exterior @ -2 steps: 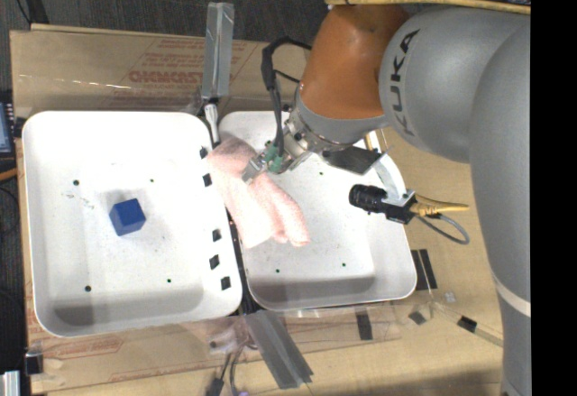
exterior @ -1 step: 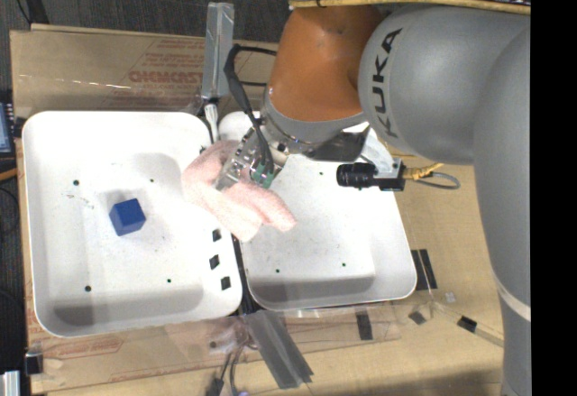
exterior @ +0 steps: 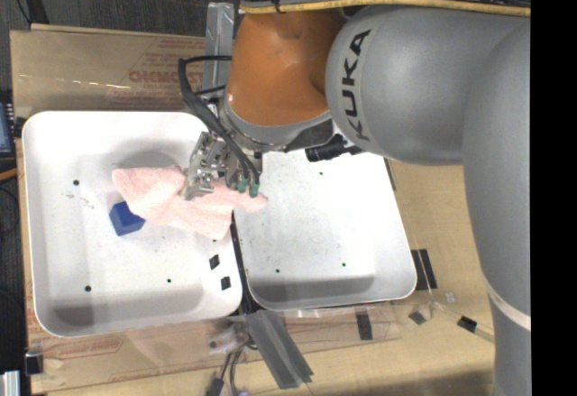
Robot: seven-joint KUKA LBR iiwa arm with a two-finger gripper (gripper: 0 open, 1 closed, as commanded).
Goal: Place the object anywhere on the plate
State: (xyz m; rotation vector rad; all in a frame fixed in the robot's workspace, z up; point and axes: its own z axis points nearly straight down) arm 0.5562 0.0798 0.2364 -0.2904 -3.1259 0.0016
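Nearest to me, at the front edge of the bench [exterior: 428, 232], a grey metal bracket [exterior: 281, 351] lies w/ some black tape bits around it. Behind it stand the two white bins, side by side and touching at their inner rims.

In the left-hand bin [exterior: 36, 205] as I look at it, a small blue block [exterior: 126, 220] sits on the floor of the bin, approx. in the middle. It touches the lower edge of a pink cloth [exterior: 167, 196]. The cloth is crumpled and stretches from the block toward the inner rim. Its far corner lies over that rim and reaches a little into the right-hand bin [exterior: 315, 241]. So both things are in or at the left-hand bin, and I cannot tell which of them is the task's object.

The gripper [exterior: 221, 173] is down on the cloth, just beside the inner rim, pressing into its upper part. I cannot tell if it is released or clenched, bc. the metal parts and cables hide this.

Above the gripper comes the orange band [exterior: 275, 60], and then the big grey arm [exterior: 424, 87] w/ the KUKA letters, which covers the far part of the right-hand bin.

Farthest, behind the bins, is a flat brown cardboard [exterior: 99, 69] w/ red print, and then dark floor.
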